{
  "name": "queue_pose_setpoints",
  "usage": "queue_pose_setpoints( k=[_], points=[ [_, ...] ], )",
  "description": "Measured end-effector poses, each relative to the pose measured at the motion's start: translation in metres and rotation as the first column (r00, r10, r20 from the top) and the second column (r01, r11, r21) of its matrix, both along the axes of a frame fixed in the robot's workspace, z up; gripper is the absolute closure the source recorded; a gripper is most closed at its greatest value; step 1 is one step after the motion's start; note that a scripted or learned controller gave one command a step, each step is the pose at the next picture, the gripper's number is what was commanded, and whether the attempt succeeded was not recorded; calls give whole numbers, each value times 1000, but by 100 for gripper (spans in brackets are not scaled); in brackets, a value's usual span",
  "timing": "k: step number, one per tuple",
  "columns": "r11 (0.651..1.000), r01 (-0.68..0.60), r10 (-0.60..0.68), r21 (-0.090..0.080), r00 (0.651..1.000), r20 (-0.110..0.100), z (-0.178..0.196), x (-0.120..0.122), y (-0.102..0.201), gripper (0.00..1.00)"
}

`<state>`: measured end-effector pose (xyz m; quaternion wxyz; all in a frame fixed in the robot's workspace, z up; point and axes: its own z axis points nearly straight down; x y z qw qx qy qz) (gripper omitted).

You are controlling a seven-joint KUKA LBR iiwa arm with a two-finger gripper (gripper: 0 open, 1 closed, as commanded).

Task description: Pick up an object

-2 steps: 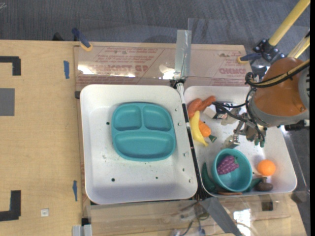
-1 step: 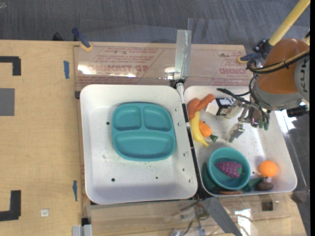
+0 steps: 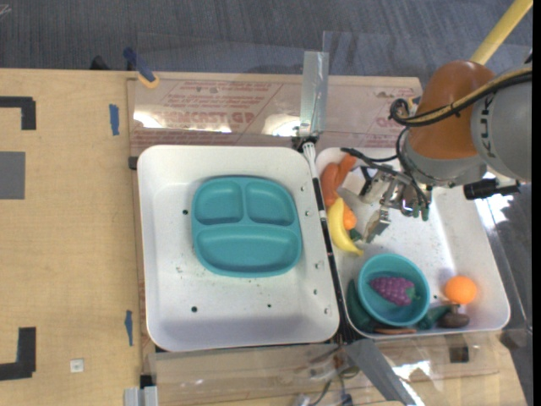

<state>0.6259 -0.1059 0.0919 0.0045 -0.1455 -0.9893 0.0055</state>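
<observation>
My gripper hangs over the upper middle of the right bin, below the orange wrist band. It is open, and nothing sits between its fingers. One fingertip is just right of a yellow banana that lies along the bin's left wall. An orange carrot-like piece lies above the banana. A teal bowl holding purple grapes stands at the bin's front. An orange fruit rests at the front right beside a small dark object.
The left bin holds a teal divided plate. A clear upright divider stands behind the two bins. The arm's grey body covers the right bin's far right corner.
</observation>
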Motion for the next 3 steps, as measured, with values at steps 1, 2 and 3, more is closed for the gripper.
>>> queue_pose_setpoints(
  k=[1, 2, 3],
  points=[
    [993, 115, -115, 10, 993, 23, -2, -28, 5, 0],
    [993, 116, -116, 9, 993, 24, -2, -94, -16, 0],
    [970, 245, -245, 10, 969, 16, 17, -13, -44, 0]
  ],
)
